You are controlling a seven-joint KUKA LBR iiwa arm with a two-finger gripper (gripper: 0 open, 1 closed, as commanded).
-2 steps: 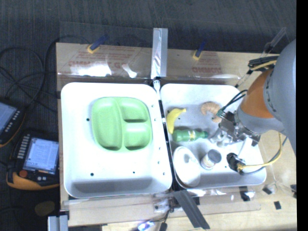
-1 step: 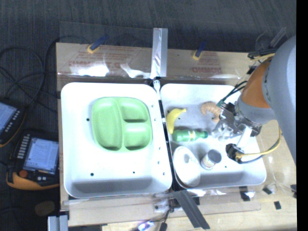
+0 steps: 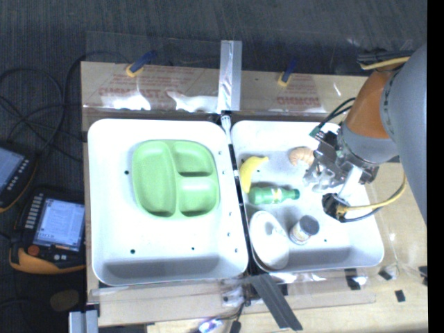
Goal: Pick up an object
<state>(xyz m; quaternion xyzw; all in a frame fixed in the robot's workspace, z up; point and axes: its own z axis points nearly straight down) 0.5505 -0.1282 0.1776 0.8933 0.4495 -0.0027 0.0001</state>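
I look down on a wooden bench [image 3: 406, 255] standing on dark grey carpet [image 3: 173, 9]. At nine o'clock, black cables [image 3: 31, 120] and a handheld control pendant [image 3: 52, 227] lie on the floor.

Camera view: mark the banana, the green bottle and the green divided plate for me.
banana [image 3: 251, 170]: camera view, middle of its curved body.
green bottle [image 3: 270, 195]: camera view, middle of its body.
green divided plate [image 3: 156, 182]: camera view, floor of its large left compartment.

Handheld pendant [image 3: 48, 229] beside bench [image 3: 208, 89]
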